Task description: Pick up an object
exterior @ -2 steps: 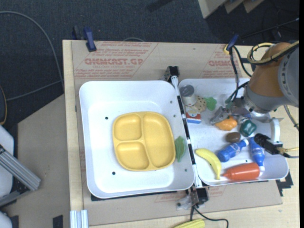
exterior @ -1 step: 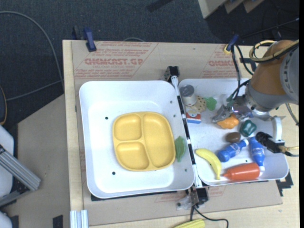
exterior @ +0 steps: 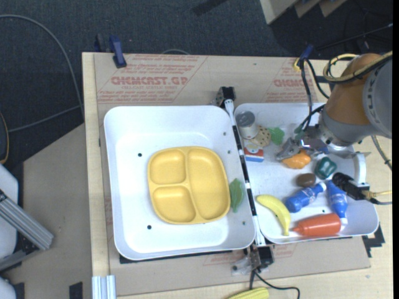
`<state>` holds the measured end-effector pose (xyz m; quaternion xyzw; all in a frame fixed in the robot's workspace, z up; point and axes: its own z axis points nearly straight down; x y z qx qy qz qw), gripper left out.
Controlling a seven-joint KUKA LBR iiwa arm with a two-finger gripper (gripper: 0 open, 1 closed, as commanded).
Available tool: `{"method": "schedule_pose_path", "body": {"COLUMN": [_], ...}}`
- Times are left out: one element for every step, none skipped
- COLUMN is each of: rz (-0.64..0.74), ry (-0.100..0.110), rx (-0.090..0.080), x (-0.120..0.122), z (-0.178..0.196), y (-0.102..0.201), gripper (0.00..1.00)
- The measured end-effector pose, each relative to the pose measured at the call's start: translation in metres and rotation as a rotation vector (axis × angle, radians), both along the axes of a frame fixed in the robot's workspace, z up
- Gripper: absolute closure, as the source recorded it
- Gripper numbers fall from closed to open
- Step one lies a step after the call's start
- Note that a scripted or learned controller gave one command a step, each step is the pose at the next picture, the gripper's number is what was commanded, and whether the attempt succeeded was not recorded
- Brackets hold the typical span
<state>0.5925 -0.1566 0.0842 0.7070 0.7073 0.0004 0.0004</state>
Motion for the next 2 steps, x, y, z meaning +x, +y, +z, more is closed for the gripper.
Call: {"method": "schedule_pose_path", "body": {"rz": [0.003,0.001], "ry": [-0.003,0.003], "rx": [0.001,0.002], "x": [-0.001,-0.035], "z": [0.102,0.127], "y": [0.079,0.121], "gripper": [1.00,1.00]}}
